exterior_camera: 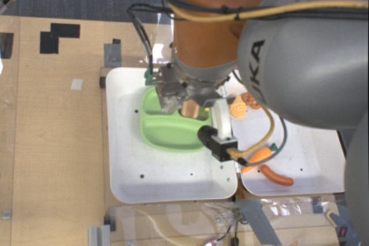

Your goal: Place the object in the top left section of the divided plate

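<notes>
Camera view, working from the near edge back: the bench point(52, 141) carries 2 shallow white bins side by side, and the nearest loose things lie in the right bin point(311, 184), a red sausage-shaped toy point(277, 176) and, just above it, an orange carrot-like piece point(258, 155) partly under the arm's cabling. Farther in, the left bin point(124, 141) holds the green divided plate point(167, 132), whose large near section is bare green; the plate sits toward the bin's right side, probably so the arm, reaching in from the right, can cover it easily. Directly over the plate's far sections hangs the gripper point(185, 105), and a small tan object point(191, 109), which I judge to be the task's thing, shows right at its tip, above the ridge between the far compartments. Whether it is pinched or already resting on the plate I cannot tell, and the wrist hides enough that the fingers' spread cannot be read either. Beyond, 2 more orange toys, a knobbly one point(238, 108) and a smaller ring-like one point(249, 100), lie at the far left of the right bin. The low, vertical wrist suggests a release or pick is in hand.
</notes>
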